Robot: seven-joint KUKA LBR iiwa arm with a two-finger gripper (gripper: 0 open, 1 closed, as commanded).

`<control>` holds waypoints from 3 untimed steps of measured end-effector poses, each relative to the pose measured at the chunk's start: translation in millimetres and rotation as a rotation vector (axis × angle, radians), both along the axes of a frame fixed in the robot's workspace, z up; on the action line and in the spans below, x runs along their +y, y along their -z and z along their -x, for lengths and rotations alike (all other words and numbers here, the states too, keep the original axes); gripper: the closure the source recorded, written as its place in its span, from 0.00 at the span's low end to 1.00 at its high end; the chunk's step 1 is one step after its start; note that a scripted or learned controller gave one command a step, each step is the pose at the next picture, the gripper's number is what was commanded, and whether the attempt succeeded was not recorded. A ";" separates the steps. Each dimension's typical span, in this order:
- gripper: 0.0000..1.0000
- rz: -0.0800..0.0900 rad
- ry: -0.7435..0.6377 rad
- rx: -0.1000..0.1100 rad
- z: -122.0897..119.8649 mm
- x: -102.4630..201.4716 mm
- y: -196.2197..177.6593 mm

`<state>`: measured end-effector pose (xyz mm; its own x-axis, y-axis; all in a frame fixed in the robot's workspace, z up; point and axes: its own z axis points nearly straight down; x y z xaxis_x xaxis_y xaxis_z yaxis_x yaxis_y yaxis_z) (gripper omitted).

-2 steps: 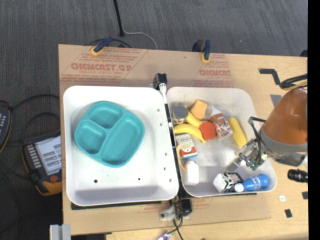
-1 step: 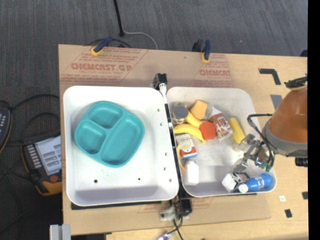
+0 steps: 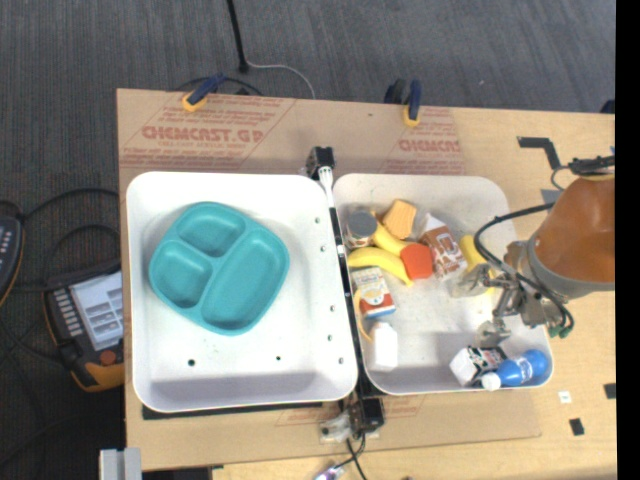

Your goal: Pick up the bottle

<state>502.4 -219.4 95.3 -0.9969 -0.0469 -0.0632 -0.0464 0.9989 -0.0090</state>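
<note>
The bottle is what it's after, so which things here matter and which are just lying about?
Matters:
- blue bottle, lying in the right bin
- gripper, just above it

Lying about:
- banana
- orange block
- small carton
- teal divided plate in the left bin

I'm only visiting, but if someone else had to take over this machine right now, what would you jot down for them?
Gripper: low over the right bin, near its right side. Whether its fingers are open or shut can't be made out, and nothing is visibly held.

Bottle: blue with a white cap, lying on its side in the bin's near right corner, just below the gripper.

Also in that bin: a banana, an orange block and small cartons. The left bin holds a teal divided plate.

Done: the arm is close to the bottle.
Left: grasp the bottle and lift it out.
</note>
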 end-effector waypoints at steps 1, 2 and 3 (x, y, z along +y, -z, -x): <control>0.00 0.003 -0.059 0.004 -2.1 0.2 0.5; 0.00 0.035 -0.554 0.008 -2.8 -2.3 0.7; 0.00 0.023 -0.806 0.049 6.1 -1.5 6.0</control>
<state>496.3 -220.9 89.4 -0.6572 -0.7536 -0.0104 -0.7536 0.6573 -0.0089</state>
